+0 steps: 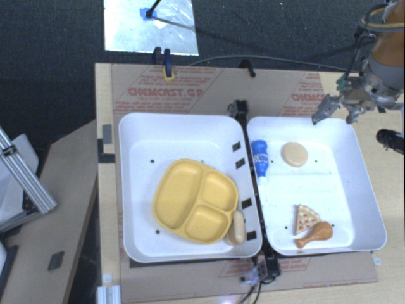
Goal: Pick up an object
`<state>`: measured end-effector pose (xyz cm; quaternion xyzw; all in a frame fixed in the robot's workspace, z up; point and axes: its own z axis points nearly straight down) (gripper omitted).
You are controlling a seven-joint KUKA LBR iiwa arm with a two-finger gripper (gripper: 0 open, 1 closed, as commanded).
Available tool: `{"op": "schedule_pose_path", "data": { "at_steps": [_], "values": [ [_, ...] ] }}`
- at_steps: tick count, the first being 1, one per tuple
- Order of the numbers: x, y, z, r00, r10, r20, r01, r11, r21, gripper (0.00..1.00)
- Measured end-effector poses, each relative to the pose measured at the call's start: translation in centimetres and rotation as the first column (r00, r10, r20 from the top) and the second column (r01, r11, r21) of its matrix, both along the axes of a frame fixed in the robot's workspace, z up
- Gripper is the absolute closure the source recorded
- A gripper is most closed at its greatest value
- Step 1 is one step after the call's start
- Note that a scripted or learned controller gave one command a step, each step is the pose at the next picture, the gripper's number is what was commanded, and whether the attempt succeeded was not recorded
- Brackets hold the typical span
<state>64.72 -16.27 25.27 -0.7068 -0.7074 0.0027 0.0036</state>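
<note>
Drumstick (314,234), pizza slice (306,218) in right bin (364,170), yellow tray (195,200) in left bin (136,170)

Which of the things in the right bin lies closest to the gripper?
The round tan cookie, near the bin's far edge just below the gripper. The blue bottle, pizza slice and drumstick lie farther.

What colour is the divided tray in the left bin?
Yellow; the divided tray shows clearly in the camera view.
</note>
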Motion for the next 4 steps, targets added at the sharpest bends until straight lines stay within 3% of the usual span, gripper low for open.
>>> {"op": "schedule_pose_path", "data": {
  "at_steps": [1,4],
  "values": [
    [0.2,0.0,0.7,1.0,0.002,0.011,-0.002,1.0,-0.002,0.0],
    [-1.3,0.9,-16.1,1.0,0.001,0.007,-0.001,1.0,-0.001,0.0]
  ]
}}
